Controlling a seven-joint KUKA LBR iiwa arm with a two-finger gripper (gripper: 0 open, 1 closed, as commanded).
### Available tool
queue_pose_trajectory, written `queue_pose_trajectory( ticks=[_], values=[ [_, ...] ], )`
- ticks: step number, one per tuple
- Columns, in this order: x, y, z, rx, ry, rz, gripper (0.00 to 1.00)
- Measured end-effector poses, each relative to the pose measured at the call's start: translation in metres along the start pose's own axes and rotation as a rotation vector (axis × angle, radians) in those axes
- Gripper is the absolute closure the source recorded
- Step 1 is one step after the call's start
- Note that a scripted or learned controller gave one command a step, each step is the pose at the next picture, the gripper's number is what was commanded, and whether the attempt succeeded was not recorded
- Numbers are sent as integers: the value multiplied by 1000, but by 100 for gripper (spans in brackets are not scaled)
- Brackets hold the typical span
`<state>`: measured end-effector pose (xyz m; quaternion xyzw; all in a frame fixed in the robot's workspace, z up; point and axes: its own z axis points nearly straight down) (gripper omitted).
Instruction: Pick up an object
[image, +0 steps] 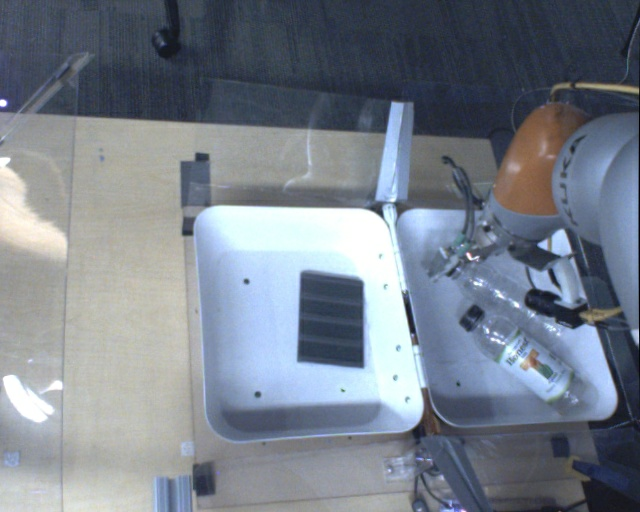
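Note:
A clear plastic bottle (520, 350) with a dark cap and a green and white label lies on its side in the right bin (450, 395), its cap pointing to the upper left. A dark ribbed rectangular pad (332, 318) lies flat in the middle of the left bin (230, 300). My gripper (452, 260) hangs low over the upper left part of the right bin, above and to the left of the bottle's cap. Nothing shows between its tips. The grey arm with its orange band (535, 165) comes in from the right.
A thin metal divider (393, 160) rises behind the gap between the bins. Cables (560, 305) trail from the wrist over the right bin's right side. A clear sheet covers the bench at the left.

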<state>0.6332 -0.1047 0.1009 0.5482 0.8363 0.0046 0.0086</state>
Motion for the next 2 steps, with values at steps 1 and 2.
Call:
queue_pose_trajectory(
  ticks=[1,2],
  values=[
    [7,45,-85,9,6,-113,100],
    [-9,38,-71,12,6,7,100]
  ],
)
